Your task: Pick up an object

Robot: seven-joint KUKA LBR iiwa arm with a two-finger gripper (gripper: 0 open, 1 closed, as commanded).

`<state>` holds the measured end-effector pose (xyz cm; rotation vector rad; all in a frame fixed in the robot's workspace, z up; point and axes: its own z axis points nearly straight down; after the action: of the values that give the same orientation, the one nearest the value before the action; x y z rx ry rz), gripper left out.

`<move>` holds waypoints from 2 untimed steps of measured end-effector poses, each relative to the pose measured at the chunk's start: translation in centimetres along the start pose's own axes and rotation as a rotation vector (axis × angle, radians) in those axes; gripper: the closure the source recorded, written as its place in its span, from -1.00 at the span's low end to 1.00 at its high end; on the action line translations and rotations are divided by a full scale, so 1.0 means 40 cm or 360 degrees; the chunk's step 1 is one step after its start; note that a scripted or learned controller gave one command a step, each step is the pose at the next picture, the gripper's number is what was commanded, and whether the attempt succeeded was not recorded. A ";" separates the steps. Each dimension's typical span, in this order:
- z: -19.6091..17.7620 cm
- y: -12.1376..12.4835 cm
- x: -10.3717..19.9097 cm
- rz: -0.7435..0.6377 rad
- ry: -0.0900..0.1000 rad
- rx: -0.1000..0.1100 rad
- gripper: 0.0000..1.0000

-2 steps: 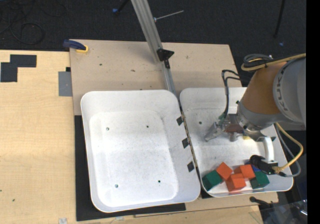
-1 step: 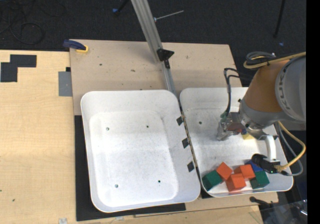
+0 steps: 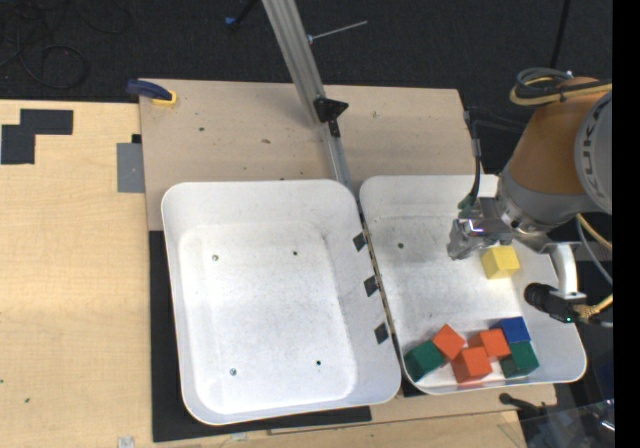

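Arm: grey KUKA arm [image 3: 560, 161] with an orange band, reaching in from the right edge of the camera view and bent down over the right bin.
Gripper: the gripper [image 3: 470, 236] hangs low over the upper middle of the right bin [image 3: 420, 206], its metallic body pointing toward the bin floor.
Fingers: state cannot be told from this angle (the tips merge into a bright metallic cluster); no item is visible between them.
Yellow block: a yellow cube [image 3: 500, 261] sits on the bin floor just beside the gripper, on its lower right, close to it; whether they touch cannot be told.
Block cluster: gathered in the near corner of the right bin, well apart from the gripper.
Cluster contents: a green block [image 3: 426, 359] at the left, an orange block [image 3: 449, 341] just above it, a second orange block [image 3: 472, 364] in the middle, a third orange block [image 3: 493, 343] beside it, a blue block [image 3: 514, 329] at the upper right, and a dark green block [image 3: 520, 363] at the lower right (several are touching).
Left bin: white shallow bin [image 3: 190, 226] lying beside the right bin, the two rims meeting along a line of small black clips.
Tabletop: pale wooden tabletop [image 3: 70, 266] under both bins, with black marks at the upper left.
Background: a slanted aluminium rail [image 3: 295, 46] rises behind the bins.
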<state>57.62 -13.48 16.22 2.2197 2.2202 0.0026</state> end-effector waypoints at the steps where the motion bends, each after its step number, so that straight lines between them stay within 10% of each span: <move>1: -0.132 0.003 -0.003 -0.0001 0.0000 0.0000 1.00; 2: -0.159 -0.015 0.122 -0.0005 0.0005 0.0010 1.00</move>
<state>57.01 -8.59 22.58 2.2207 2.2285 -0.0004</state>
